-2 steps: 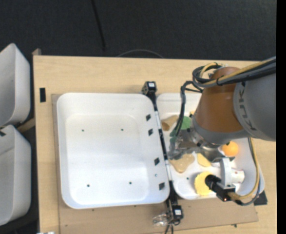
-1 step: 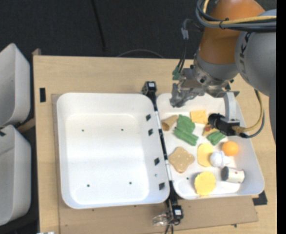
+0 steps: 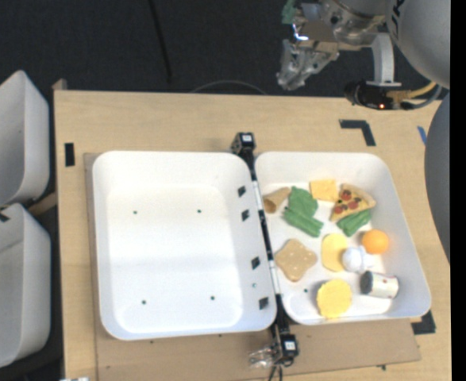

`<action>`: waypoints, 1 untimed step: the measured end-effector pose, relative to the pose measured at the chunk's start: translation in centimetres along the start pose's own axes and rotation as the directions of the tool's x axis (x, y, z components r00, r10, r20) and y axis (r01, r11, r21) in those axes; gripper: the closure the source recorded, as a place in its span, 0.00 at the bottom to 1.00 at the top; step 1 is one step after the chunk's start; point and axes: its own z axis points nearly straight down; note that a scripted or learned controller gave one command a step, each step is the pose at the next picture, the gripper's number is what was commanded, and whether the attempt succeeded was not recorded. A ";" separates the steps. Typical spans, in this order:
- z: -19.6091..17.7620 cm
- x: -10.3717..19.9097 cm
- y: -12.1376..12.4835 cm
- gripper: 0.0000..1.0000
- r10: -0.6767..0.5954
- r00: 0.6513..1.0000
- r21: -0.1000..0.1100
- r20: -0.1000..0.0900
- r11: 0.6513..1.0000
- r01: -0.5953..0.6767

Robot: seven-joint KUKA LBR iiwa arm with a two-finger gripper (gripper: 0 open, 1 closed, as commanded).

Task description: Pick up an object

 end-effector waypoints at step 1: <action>10.5 8.1 -0.7 1.00 -0.002 1.000 0.027 -0.003 1.000 0.002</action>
